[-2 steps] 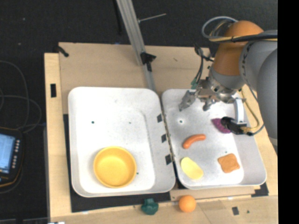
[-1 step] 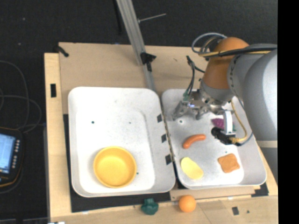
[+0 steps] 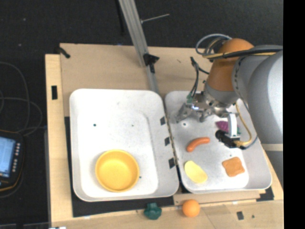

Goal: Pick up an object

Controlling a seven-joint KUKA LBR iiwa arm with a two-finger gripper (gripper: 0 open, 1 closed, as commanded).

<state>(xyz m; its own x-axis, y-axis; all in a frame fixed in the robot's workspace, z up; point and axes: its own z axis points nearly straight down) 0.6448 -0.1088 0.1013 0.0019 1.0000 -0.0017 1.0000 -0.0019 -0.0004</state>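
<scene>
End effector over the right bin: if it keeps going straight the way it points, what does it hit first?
Probably the bare floor of the shallow white right bin. The end effector points down and left; the orange sausage-shaped toy lies off that line. Depth is unclear.

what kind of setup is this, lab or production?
Likely a research lab pick-test bench: two shallow white plastic bins on a plywood bench, toy-like items such as a yellow plastic bowl, and a handheld control pendant beside it.

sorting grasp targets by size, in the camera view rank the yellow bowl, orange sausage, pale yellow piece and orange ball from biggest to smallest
1. yellow bowl, clearly largest
2. pale yellow piece
3. orange sausage, longish but thin, close to the pale yellow piece, so that order is unsure
4. orange ball, smallest
</scene>
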